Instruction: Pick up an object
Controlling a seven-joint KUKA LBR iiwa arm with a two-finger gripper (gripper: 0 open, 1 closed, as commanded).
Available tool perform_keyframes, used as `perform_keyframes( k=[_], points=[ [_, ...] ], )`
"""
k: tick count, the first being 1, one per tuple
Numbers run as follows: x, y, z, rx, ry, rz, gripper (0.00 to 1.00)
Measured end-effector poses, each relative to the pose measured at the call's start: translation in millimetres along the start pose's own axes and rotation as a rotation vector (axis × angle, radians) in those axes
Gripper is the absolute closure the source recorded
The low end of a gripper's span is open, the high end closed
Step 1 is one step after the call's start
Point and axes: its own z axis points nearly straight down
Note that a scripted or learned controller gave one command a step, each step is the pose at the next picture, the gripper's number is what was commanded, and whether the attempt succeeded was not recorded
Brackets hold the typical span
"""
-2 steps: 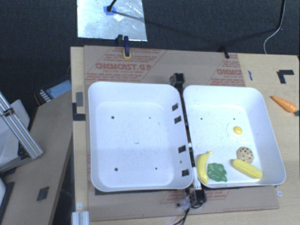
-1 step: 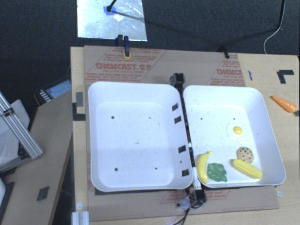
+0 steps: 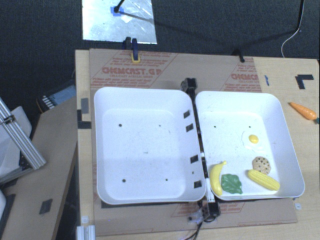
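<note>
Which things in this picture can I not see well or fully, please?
- carrot: lies on the bench right of the right bin; the camera view's right edge cuts off its end.
- green piece: too blurred to name; it touches the banana.
- fried egg: its white hardly shows against the white bin floor.
- cookie: surface detail too small to read.

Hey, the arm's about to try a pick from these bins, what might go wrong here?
Two likely risks. The banana and green leaf touch beside the right bin's inner wall, so a grasp may catch both or hit the wall. The fried egg and cookie lie flat, so fingers may slide over them. The corn looks easier.
</note>
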Motion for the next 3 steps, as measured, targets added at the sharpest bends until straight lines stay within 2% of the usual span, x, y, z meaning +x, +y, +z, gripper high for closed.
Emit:
perform_keyframes(
  k=[3],
  points=[
    [3,1,-36,-0.012,-0.008,-0.016,1.00]
  ],
)
